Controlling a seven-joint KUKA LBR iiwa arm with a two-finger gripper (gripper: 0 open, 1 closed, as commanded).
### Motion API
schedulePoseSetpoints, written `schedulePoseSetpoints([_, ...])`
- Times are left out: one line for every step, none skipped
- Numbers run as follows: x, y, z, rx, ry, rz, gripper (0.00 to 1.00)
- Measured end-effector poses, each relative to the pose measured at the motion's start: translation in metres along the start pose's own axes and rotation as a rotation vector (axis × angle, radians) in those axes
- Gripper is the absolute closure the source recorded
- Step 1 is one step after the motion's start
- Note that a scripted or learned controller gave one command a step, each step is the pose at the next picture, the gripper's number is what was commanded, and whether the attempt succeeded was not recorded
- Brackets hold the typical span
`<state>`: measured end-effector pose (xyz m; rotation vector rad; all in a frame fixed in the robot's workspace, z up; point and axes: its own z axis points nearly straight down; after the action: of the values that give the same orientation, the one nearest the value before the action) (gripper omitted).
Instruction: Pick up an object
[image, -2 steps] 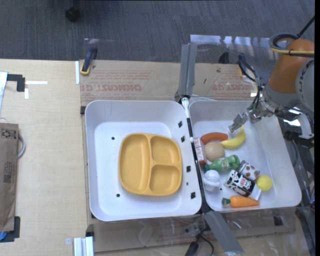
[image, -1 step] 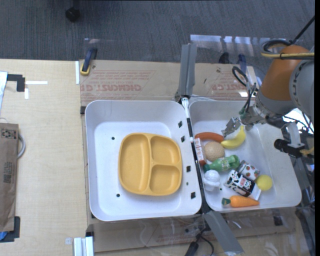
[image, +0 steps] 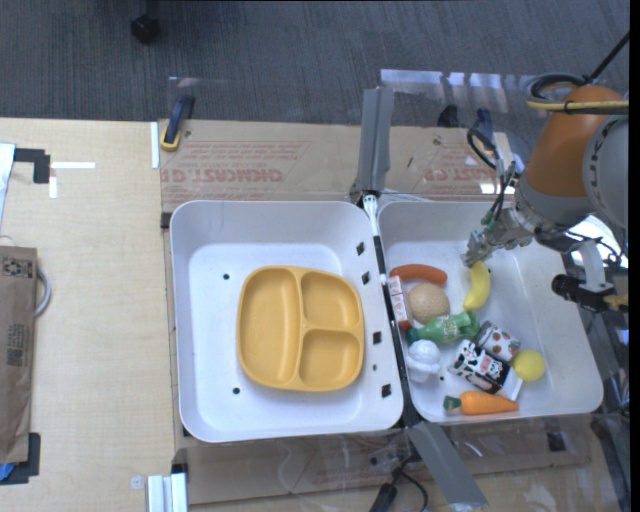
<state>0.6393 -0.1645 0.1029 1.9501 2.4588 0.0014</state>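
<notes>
The right bin holds several small things: a yellow banana, a red sausage, a round beige bun, a green bottle, a white toy, a cow-patterned carton, a lemon and a carrot. My gripper hangs low in the far part of this bin, right at the banana's upper end. From this slant I cannot make out whether it touches the banana.
The left bin bears a yellow divided plate. Cardboard lies behind both bins. A brown paper bag sits on the wooden bench at the far left. The grey arm with its orange band reaches in from the upper right.
</notes>
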Motion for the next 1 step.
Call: schedulePoseSetpoints([-0.0007,0.0005,-0.0099,-0.002,-0.001,0.000,1.00])
